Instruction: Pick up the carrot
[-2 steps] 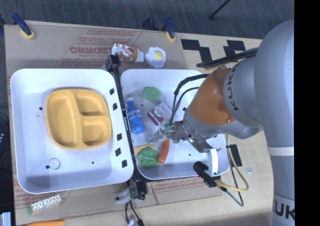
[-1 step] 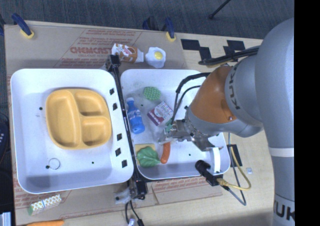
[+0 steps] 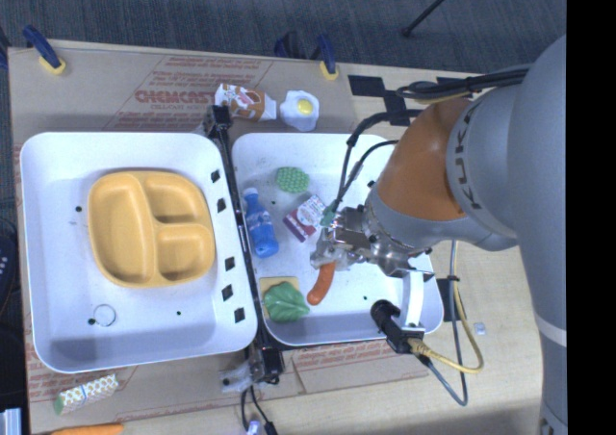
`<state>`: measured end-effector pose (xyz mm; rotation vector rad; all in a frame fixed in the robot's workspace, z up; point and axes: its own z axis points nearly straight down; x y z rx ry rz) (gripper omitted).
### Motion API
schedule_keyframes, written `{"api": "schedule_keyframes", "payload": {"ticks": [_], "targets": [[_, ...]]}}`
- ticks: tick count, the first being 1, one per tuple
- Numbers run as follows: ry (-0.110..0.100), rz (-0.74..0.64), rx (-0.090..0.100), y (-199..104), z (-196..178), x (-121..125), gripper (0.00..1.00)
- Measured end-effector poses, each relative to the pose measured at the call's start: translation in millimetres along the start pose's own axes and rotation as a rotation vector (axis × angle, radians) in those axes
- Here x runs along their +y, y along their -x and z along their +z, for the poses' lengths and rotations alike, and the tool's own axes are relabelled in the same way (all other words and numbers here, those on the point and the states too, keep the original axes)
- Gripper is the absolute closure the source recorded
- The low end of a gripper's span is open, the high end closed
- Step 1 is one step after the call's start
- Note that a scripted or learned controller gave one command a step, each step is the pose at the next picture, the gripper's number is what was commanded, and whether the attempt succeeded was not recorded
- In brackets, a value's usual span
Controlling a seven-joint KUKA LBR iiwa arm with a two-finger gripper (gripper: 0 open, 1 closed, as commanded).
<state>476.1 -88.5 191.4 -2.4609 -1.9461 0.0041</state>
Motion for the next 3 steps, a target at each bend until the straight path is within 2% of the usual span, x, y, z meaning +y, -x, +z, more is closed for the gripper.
{"api": "schedule_keyframes", "payload": {"ticks": [1,2,3], "targets": [[0.001,-0.053,0.001,-65,-37,-15,1.00],[0.003,-0.316,-0.002,-32,-70,-8,1.00],[-0.001,-0.382,-0.001,-122,-23,-29,1.00]]}}
